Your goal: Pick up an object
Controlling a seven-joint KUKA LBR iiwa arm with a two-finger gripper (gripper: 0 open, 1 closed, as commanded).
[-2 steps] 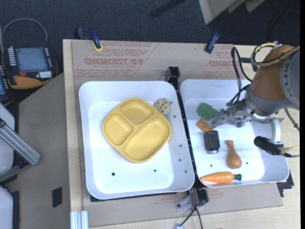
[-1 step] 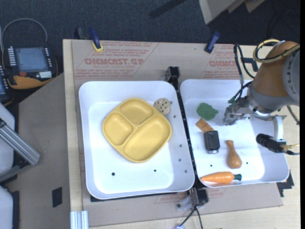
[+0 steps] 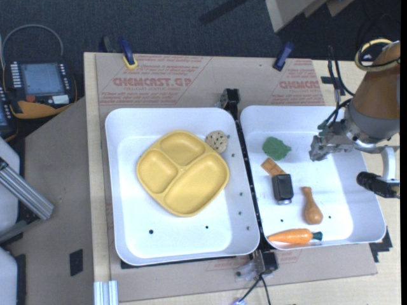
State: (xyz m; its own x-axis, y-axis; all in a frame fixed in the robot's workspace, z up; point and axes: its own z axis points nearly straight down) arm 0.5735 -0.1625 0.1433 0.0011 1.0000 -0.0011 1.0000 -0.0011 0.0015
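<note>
From my feed the floor (image 3: 159,11) is dark blue-grey carpet, running across the top and down the left behind the bench (image 3: 191,75), whose top is brown board printed with red lettering. A handheld control pendant (image 3: 39,84) with a small screen and a looped cable lies on the floor at the left. Two clamps (image 3: 129,57) grip the board's far edge.

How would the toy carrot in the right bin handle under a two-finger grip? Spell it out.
The toy carrot looks smooth and glossy, so it may slip. Its rounded, tapered body lies on its side and could roll if nudged. It rests against the right bin's near wall, which probably leaves little room for a finger there.
</note>
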